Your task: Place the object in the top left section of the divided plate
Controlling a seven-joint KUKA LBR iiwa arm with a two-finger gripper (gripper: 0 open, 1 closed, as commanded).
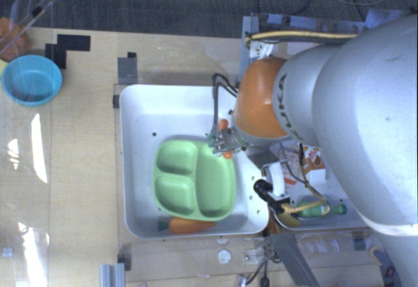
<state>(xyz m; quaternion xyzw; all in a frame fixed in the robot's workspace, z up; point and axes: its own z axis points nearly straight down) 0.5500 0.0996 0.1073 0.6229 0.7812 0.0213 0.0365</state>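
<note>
Gripper (221, 142) hung at plate's (194, 179) far right rim, beside orange object (224, 125); finger state unclear.

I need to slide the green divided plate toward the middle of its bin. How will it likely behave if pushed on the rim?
The green divided plate looks like moulded plastic, so probably stiff and light. It lies flat and low on the smooth white bin floor, so it should slide, not tip. The orange carrot-like object touching its lower edge would likely get pushed or roll along.
</note>
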